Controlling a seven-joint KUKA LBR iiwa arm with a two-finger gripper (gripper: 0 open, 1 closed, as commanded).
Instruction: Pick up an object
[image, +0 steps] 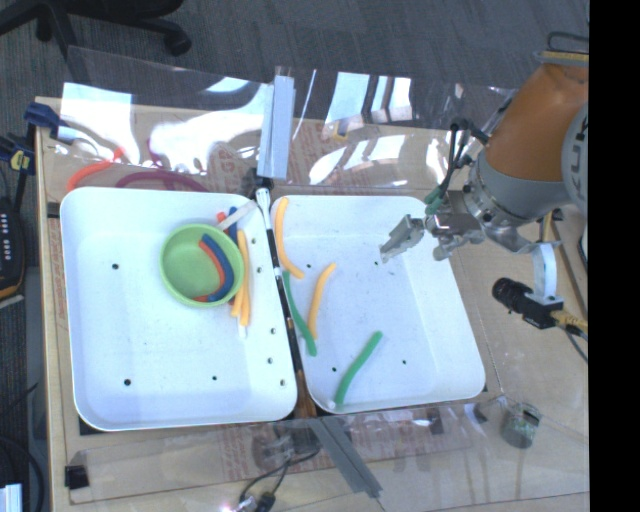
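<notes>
Now the tool hangs near the right bin's back edge, fingers spread, holding nothing; it might miss the thin green stick.

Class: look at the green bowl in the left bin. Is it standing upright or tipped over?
Upright. The green bowl shows its round open mouth to the camera above, with coloured strips lying inside it, and it sits in the left bin.

Bright, even light falls from above. Strong white glare streaks the clear sheet beyond the two white bins, whose floors are nearly washed out. Shadows beneath the bins are faint. Focus is slightly soft, blurrier toward the picture's edges.
</notes>
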